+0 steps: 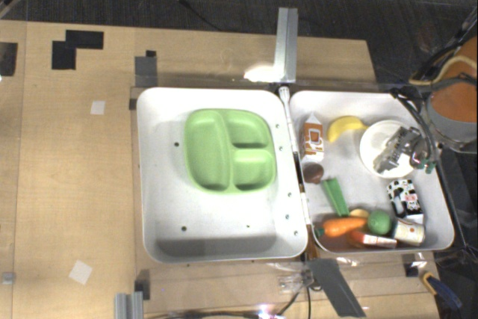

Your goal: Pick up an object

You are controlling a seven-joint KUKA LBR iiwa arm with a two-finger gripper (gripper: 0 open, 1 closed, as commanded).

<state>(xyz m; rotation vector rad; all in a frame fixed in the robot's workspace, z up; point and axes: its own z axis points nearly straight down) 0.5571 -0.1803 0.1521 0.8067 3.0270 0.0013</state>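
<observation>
Hovering claw [396, 153] over white bowl [379, 140].

Green divided plate [228, 149] in left white bin [160, 228], yellow banana [345, 128], orange carrot [343, 226], black-and-white cow-patterned toy [404, 196], tan table [67, 183]

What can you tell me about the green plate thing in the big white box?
The green plate is a light green tray that looks like smooth plastic, with rounded corners. Raised ridges split it into one long section and two smaller ones. It lies flat, slightly turned, in the left bin, towards its far side, resting on the floor.
</observation>
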